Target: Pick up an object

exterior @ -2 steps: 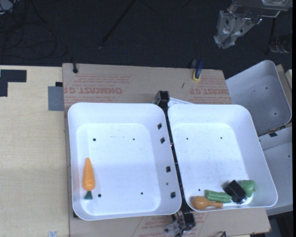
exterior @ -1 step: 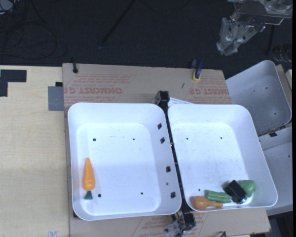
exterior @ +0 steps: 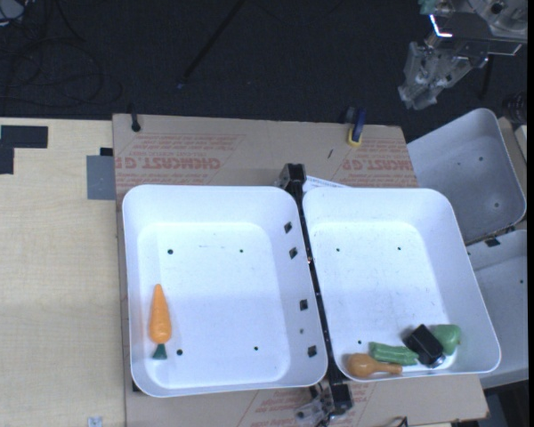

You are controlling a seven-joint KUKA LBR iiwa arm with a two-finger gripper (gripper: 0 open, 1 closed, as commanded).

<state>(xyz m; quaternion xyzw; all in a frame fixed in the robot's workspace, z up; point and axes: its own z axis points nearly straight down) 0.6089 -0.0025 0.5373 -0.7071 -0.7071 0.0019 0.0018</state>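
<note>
Nearest the camera, along the lower edge of the right bin (exterior: 387, 216), a tight cluster sits in the corner: a tan pear-shaped piece (exterior: 371, 366), a green pod-like piece (exterior: 392, 353), a black block (exterior: 424, 344) lying over it, and a lighter green piece (exterior: 447, 335) touching the block. In the left bin (exterior: 205, 207), an orange carrot (exterior: 159, 314) lies alone near the lower left wall, well apart from anything else. Farther back, brown cardboard (exterior: 249, 154) lies under both bins. At the far upper right, above the dark background, the gripper (exterior: 432, 71) hangs high, well apart from both bins; whether it is spread or closed cannot be told from here, and nothing is seen in it. The likely trouble is the cluster: its pieces touch and overlap against the bin wall, so a descent there could catch two at once, knock one aside, or strike the rim. The carrot seems the safer target, though it lies close to its own wall and its rounded body could roll away.
</note>
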